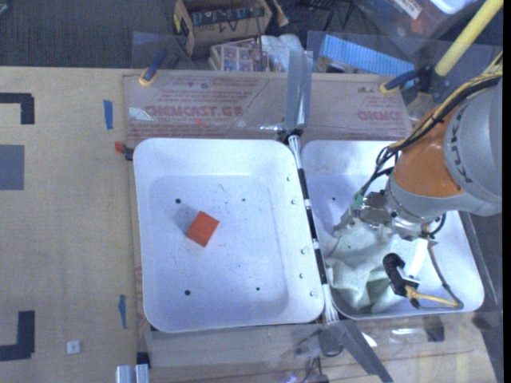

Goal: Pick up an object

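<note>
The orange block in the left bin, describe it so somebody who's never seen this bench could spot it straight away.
Look at the two white bins side by side and take the left bin, away from the arm. On its floor, left of centre, sits the orange block, a small cube turned at an angle to the bin walls. Around it are just tiny dark specks, so it is the lone solid, brightly coloured thing there.

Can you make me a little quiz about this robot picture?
1. True or false: the orange block lies in the left bin.
2. Over which bin is the arm? A) left bin B) right bin C) neither
3. Fill in: the band above the arm's wrist is ____.

Key: 1 true; 2 B; 3 orange.
</note>
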Robot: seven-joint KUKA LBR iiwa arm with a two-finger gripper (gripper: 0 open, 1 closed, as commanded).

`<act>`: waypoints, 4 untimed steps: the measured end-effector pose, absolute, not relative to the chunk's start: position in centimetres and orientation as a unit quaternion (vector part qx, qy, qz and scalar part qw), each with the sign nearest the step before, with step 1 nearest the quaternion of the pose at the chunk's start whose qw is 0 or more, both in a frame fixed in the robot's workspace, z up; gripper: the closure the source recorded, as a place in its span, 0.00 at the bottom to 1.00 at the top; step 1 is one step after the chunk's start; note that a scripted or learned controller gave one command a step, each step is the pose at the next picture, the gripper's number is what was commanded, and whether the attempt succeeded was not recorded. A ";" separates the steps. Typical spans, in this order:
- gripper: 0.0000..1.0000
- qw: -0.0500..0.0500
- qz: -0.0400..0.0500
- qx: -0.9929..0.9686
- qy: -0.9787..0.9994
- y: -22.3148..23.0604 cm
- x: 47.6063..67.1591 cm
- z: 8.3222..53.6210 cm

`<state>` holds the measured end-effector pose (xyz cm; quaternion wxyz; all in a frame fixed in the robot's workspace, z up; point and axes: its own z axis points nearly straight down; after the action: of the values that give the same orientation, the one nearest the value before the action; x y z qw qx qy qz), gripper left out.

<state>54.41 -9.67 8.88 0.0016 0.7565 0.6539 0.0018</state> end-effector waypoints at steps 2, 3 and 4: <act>0.00 0.004 0.003 0.658 0.753 -9.2 56.7 8.9; 1.00 0.006 0.005 0.659 0.752 -9.2 56.9 10.1; 1.00 0.001 0.000 0.677 0.736 -4.5 63.7 21.1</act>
<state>63.73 -4.47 21.15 0.0009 0.6771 0.7359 0.0002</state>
